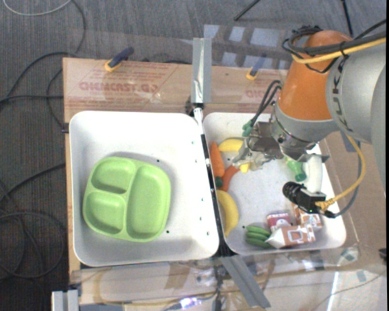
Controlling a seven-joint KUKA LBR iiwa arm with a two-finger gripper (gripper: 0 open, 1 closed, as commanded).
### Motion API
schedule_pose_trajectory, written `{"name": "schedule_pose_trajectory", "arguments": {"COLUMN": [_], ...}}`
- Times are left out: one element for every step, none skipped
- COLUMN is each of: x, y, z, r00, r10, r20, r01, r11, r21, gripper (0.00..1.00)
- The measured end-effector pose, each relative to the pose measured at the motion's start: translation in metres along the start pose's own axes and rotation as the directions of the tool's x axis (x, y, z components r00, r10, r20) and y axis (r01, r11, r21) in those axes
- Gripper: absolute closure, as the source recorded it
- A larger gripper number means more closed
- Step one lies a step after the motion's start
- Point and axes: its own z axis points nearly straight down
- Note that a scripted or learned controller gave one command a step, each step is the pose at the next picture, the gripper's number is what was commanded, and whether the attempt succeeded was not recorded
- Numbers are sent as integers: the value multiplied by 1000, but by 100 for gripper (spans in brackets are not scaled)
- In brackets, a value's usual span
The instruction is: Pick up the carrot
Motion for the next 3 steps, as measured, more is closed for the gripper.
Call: {"name": "schedule_pose_trajectory", "arguments": {"x": [49,65,109], "y": [-54,-54,-20], "z": [54,46,39], "r00": [979,987,929], "r10": [204,161,371], "r20": [-1,-2,2], "r01": [-204,-161,-371], "r11": [979,987,929], "r21": [5,4,2], "gripper": [100,100,100]}}
